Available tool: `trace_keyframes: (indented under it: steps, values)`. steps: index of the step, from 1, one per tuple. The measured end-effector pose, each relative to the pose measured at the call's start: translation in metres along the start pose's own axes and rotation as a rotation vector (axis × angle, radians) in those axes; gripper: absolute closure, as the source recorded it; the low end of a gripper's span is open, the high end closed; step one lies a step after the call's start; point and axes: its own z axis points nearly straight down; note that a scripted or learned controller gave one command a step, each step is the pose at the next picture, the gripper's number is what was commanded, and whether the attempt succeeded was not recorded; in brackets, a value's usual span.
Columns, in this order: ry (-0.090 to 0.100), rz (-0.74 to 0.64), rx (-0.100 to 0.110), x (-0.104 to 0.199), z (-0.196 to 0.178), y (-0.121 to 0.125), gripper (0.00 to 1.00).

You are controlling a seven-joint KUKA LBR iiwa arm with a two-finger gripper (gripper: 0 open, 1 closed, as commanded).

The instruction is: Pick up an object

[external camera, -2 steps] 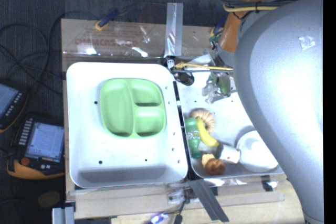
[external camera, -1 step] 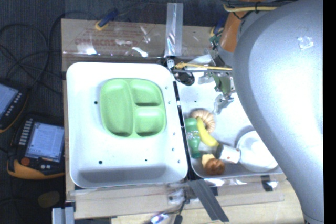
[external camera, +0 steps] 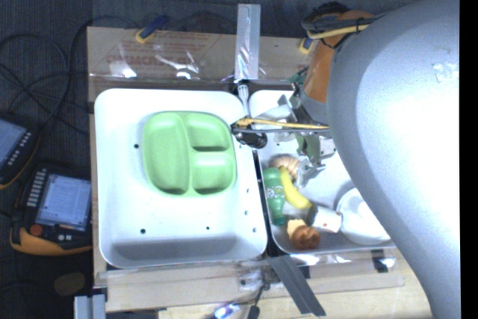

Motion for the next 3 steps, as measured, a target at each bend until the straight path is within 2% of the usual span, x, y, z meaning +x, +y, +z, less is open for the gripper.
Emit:
trace_keyframes:
  steps: [1,2,3]
  values:
    - [0.0,-0.091,-0.001,-0.034,0.0,0.008,0.0]
    - [0.0,0.002,0.001,-0.034,0.0,0.029,0.0]
    - [0.001,-0.001,0.0,-0.04,-0.027,-0.002,0.0]
